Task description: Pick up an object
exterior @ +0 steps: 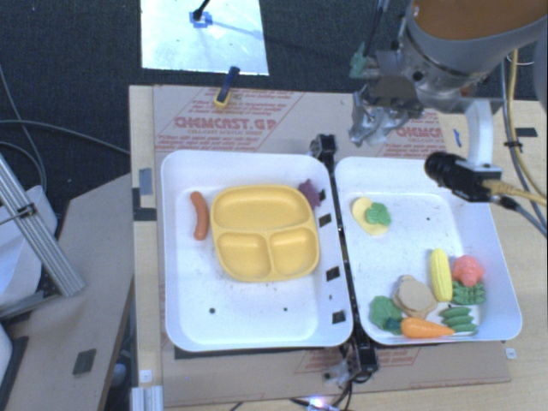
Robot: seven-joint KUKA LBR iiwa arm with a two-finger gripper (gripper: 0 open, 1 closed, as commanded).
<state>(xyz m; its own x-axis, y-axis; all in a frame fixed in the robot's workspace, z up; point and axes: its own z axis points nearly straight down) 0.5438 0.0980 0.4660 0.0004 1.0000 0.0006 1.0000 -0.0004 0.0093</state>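
My gripper (374, 130) hangs over the bench just behind the back rim of the right bin (501, 255), with nothing visibly in it. Closest to it in that bin lies a yellow-and-green toy food (372, 216). At the bin's front right are a corn cob (440, 274), a pink-red piece (467, 269), green pea pods (460, 317), a carrot (424, 329), a broccoli (384, 312) and a tan slice (415, 295). The left bin (180, 306) holds a yellow divided plate (261, 231), a sausage (199, 215) and a purple piece (310, 193).
A black cylindrical fitting (455, 175) on the arm hangs over the right bin's back right corner. A black clip strip (330, 221) joins the two bins. Behind the bins, a blue-and-yellow tool (227, 87) lies on the cardboard.
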